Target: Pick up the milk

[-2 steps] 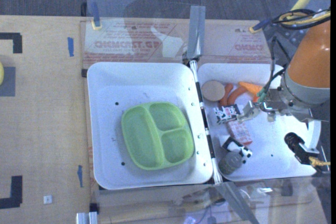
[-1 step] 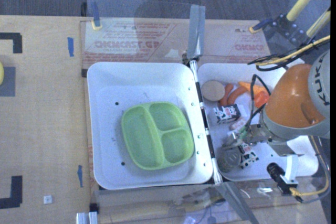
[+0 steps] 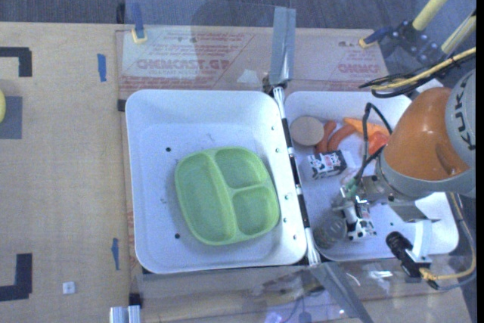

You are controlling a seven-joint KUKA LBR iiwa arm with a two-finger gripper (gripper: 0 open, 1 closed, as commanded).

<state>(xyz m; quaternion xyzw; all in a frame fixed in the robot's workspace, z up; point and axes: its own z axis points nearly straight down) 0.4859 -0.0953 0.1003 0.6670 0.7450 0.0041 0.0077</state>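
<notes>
- Arm [image 3: 423,147] reaches over the right bin [image 3: 446,234] — pick-up not yet done.
- Green tray [image 3: 227,194] sits in the left bin [image 3: 151,125].
- Milk [image 3: 327,163] lies on the right bin's floor, apart from the gripper [image 3: 355,219] — whose grip state cannot be told.

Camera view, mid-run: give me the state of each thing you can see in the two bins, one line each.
Green divided plate: right way up in the left bin, nothing in its compartments.
Milk carton: lying on its side in the right bin, apart from the gripper.
Tan round piece: flat near the back of the right bin.
Orange pieces: lying beside it.
Grey round can: near the front wall.
Gripper: low over the right bin, beside the can.
</notes>
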